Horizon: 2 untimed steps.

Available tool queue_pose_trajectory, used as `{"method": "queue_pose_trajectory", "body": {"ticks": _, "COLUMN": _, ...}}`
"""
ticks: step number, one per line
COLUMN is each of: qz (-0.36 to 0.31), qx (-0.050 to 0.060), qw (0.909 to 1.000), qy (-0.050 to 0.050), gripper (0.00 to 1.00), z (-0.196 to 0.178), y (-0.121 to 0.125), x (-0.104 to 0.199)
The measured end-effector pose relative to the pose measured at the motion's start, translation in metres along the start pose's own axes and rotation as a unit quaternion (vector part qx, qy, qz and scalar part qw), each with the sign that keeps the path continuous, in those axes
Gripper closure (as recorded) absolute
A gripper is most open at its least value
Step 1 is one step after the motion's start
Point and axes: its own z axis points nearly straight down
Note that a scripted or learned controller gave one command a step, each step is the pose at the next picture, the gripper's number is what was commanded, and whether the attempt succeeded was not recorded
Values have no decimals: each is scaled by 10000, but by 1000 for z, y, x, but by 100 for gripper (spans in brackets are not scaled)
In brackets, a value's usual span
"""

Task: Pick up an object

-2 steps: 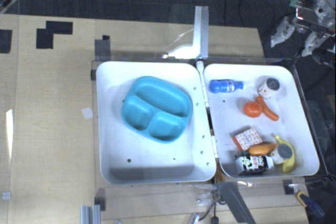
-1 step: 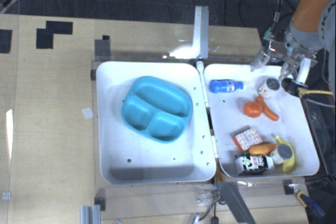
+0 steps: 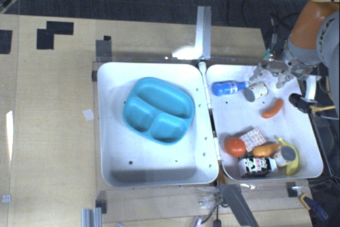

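Objects for picking lie in the right bin point(image 3: 316, 165), and we see none of them between the fingers. Nearest the gripper point(image 3: 268, 76) is a blue bottle point(image 3: 227, 87) lying on its side at the bin's far left, its neck pointing right toward a small white cylinder point(image 3: 257, 92) that sits just beside it. We place the gripper over the far part of that bin, directly above the white cylinder; its metal fingers hang down there, but we cannot tell whether they are spread or closed, and we cannot tell if they touch the cylinder.

A little nearer and to the right, an orange sausage-shaped toy point(image 3: 272, 108) lies alone on the bin floor. At the near end we find a crowded cluster: a red tomato-like ball point(image 3: 235, 146), a red-and-white patterned packet point(image 3: 253, 139) touching it, an orange oblong piece point(image 3: 265, 150), a black-and-white carton point(image 3: 256, 165), a grey round item point(image 3: 287, 154) and a yellow banana point(image 3: 292, 163) curving along the right of the pile.

Above the gripper we see the arm's orange band point(image 3: 312, 19) and grey wrist at the right side. The left bin point(image 3: 109, 130) holds a blue divided tray point(image 3: 158, 109), tilted across its middle. Both bins rest on a pale wooden bench point(image 3: 48, 130).
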Motion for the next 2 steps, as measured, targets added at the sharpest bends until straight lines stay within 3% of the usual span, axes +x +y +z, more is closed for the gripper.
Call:
{"method": "queue_pose_trajectory", "body": {"ticks": 1, "qz": -89, "qx": -5, "qw": 10000, "qy": -1, "gripper": 0, "z": 33, "y": -1, "x": 13}}
{"method": "queue_pose_trajectory", "body": {"ticks": 2, "qz": -111, "qx": -64, "qw": 9999, "qy": -6, "gripper": 100, "z": 19, "y": 3, "x": 14}}
